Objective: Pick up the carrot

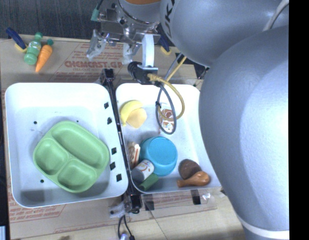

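Observation:
The carrot [43,57], orange with a green top, lies on the cardboard behind the left bin [14,99], at the far left and outside both bins. A green toy bottle [32,50] rests against its left side. My gripper [113,49] hangs over the cardboard behind the gap between the two bins, well to the right of the carrot. Its two pale fingers [96,46] stand apart with nothing between them, so it is open.
A green divided plate [69,156] lies in the left bin. The right bin [194,129] holds a yellow fruit [133,114], a blue cup [159,155], a can [144,173], a drumstick [192,173] and a small packet [167,120]. A blue item [14,38] lies by the bottle.

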You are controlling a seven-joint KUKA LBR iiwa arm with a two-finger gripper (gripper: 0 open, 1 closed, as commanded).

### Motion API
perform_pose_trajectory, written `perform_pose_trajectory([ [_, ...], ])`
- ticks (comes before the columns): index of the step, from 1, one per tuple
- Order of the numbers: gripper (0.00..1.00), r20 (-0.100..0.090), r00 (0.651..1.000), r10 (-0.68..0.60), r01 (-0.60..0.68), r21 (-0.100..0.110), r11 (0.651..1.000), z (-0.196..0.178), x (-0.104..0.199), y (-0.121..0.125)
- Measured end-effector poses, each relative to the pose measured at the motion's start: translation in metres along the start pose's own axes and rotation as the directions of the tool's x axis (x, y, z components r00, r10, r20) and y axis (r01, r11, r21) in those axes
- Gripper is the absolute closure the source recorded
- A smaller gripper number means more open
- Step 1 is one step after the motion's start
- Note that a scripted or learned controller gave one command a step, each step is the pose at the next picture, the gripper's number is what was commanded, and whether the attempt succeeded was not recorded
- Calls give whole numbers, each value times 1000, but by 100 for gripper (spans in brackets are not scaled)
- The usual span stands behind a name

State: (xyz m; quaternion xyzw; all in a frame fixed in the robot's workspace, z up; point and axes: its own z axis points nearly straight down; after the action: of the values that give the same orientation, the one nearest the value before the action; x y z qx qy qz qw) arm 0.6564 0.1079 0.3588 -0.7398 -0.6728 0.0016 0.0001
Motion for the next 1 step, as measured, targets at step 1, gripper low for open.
perform_pose_trajectory([
  [1,0,1,903,429,-429,2,903,-10,18,-2],
])
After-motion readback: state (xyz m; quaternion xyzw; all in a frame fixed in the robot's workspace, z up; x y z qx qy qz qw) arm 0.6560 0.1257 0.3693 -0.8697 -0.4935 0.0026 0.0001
